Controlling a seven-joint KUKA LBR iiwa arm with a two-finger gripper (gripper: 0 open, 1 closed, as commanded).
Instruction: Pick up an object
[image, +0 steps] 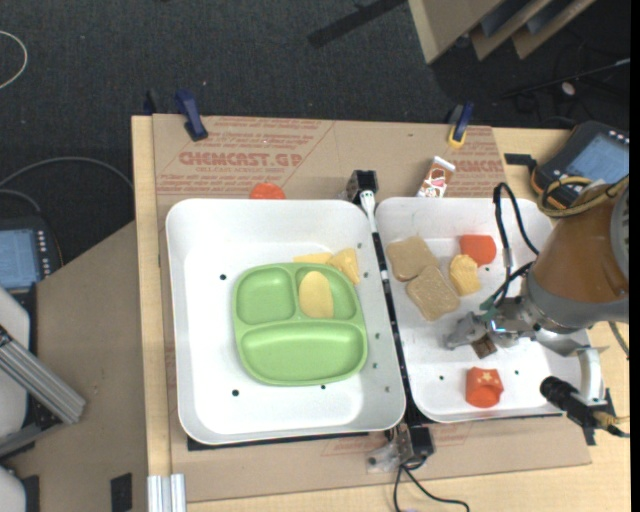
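Overhead slanted view of both bins (190, 300)

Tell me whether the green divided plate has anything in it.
Not empty. The green divided plate holds one pale yellow piece in its upper right compartment; the other two compartments show bare green.

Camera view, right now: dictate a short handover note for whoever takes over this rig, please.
Gripper: low in the right bin, over a small dark piece; whether it grips anything cannot be told.
Right bin: two tan bread-like pieces, a yellow piece, an orange-red piece near the back, a red piece near the front.
Left bin: green divided tray with a yellow item in its rear right compartment; another yellow piece behind the tray.
Done: nothing visibly lifted.
Left: secure one object and raise it.
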